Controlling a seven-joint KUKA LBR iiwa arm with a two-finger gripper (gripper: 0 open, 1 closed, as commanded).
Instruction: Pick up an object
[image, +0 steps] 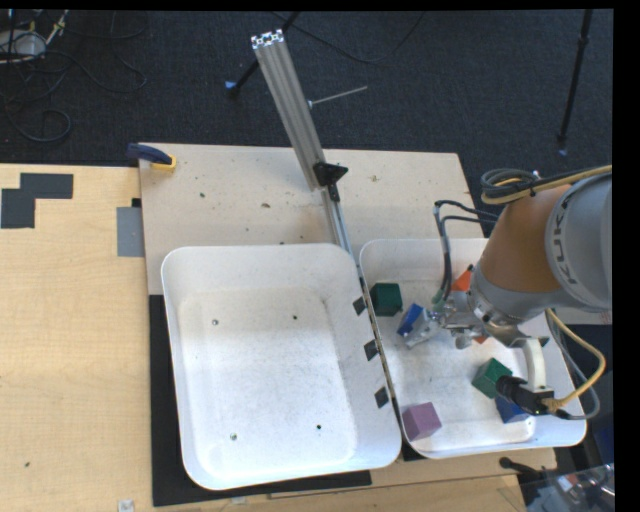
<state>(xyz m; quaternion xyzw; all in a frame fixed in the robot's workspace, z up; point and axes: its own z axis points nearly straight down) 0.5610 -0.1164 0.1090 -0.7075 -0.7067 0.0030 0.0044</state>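
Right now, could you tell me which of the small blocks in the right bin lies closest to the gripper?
The blue block, just left of the gripper. The dark green cube sits farther left by the divider, and the purple cube lies at the near edge.

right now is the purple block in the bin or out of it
In. The purple block lies on the floor of the right bin, in its near-left corner, inside the rim.

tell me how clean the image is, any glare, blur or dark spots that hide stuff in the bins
In the camera view, light is even and soft; the left bin looks bright but not blown out. The picture is a little coarse, so the gripper beside the blue object is hard to resolve. The purple block and green cube read clearly. The floor behind is dark.
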